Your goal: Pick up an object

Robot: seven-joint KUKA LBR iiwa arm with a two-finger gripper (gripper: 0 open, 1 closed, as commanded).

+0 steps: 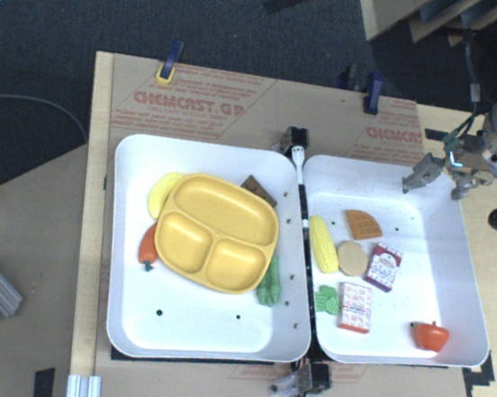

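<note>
White bins sit side by side; nothing is picked yet. The gripper (439,176) hangs spread and bare over the right bin (471,268), at its far corner, so reach, descent and grasp all seem left to do. That bin holds corn (322,244), a tan disc (351,256), a toast slice (363,224), two small cartons (383,267), a green bit (327,299) and a tomato (431,335), all lying loose; the toast lies nearest the gripper

Tool (440,179) spread empty over right bin (468,258), yellow tray (216,231) in left bin (127,223)
</note>
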